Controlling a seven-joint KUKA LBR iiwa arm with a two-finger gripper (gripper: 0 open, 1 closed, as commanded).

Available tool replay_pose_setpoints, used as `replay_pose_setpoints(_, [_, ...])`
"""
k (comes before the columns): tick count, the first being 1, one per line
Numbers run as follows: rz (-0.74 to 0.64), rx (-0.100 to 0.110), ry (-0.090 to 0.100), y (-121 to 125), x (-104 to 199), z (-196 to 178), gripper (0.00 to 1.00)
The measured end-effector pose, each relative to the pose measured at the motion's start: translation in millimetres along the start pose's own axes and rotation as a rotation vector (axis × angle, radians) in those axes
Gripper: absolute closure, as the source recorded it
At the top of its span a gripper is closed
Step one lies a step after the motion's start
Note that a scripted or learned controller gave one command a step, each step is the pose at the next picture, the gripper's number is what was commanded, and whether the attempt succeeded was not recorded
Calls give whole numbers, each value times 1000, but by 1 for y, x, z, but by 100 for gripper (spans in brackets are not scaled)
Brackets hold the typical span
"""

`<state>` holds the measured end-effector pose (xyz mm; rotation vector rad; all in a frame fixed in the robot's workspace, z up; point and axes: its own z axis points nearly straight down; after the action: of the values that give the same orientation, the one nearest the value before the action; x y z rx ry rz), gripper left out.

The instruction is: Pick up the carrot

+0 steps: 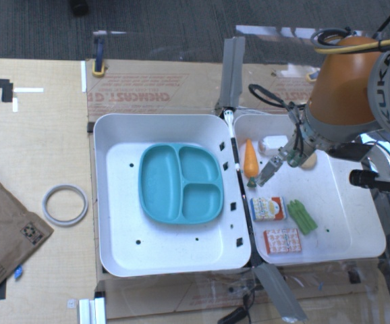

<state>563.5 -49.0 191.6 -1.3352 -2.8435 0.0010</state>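
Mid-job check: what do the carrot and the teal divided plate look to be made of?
The carrot: probably plastic, a toy; even orange, smooth, with a green tip. The teal divided plate: likely moulded plastic, matte to satin; uniform colour, rounded compartment ridges, soft highlights. Neither can be confirmed by look alone.

Bins [114,201]: glossy white plastic. Tray [180,182]: smooth teal plastic, matt. Carrot [249,158]: smooth orange plastic. Bench [33,140]: pale wood. Box [3,231]: matt brown cardboard.

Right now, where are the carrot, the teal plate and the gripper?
carrot [249,156]: camera view, middle of its orange body.
teal plate [156,181]: camera view, its large left compartment.
gripper [265,173]: camera view, between fingertips.
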Motion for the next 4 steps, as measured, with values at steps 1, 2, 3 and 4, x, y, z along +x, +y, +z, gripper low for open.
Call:
replay_pose_setpoints(1, [0,0,0,0,0,0,0])
replay_pose_setpoints(2, [-16,-1,-1,19,-16,0,0])
replay_pose_setpoints(3, [-15,-2,-3,18,-18,-9,100])
replay_pose_setpoints(4, [4,2,1,37,32,1,100])
